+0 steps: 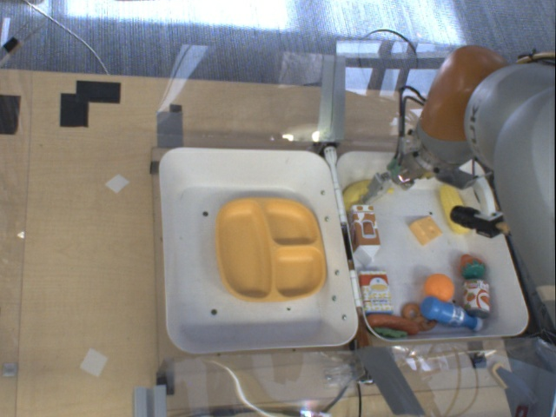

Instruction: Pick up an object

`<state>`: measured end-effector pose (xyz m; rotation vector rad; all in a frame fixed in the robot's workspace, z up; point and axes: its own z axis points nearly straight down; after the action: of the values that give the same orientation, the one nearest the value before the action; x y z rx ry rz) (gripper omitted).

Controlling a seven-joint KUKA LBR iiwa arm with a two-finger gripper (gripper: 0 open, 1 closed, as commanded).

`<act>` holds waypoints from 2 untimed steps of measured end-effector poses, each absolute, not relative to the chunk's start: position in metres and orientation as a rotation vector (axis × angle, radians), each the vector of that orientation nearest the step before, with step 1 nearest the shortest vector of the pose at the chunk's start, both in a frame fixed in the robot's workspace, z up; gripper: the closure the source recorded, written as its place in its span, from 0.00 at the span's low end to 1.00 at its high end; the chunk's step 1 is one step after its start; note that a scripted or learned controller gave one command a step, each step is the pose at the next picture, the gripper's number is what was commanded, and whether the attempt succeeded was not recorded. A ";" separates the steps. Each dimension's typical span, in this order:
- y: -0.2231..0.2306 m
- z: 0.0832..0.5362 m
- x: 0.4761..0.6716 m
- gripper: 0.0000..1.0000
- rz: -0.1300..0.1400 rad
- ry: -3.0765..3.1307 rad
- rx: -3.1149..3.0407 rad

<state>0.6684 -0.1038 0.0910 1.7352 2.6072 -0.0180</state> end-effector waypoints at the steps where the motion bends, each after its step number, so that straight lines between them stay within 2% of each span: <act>1: -0.099 0.100 0.669 1.00 -0.012 2.620 1.727; 2: -0.098 0.101 0.670 0.00 -0.006 2.618 1.724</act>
<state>0.6699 -0.0979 0.1006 1.7242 2.6179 -0.0064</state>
